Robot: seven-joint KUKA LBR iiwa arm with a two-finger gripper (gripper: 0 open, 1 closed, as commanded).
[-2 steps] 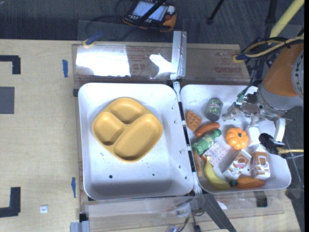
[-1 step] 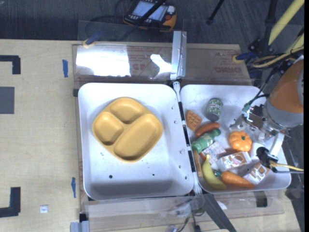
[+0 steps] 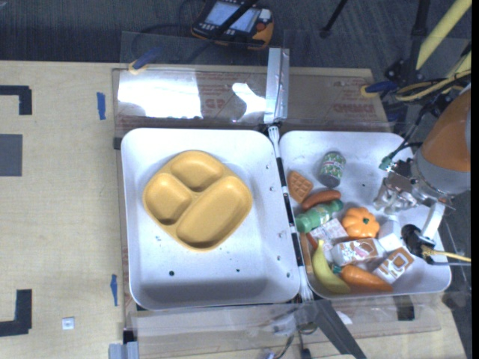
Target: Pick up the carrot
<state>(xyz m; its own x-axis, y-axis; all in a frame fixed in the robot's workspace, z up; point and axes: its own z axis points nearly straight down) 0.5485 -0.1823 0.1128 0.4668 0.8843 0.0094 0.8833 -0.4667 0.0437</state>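
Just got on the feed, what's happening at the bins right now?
The arm reaches in from the right, its gripper over the right bin, holding nothing. The carrot lies near that bin's front edge among the toy food, beside a banana and below a small pumpkin, so the pick has not been made. The left bin holds a yellow divided plate.

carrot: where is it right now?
The carrot lies in the right bin, at the near edge of the toy pile, just right of the banana and below the pumpkin.
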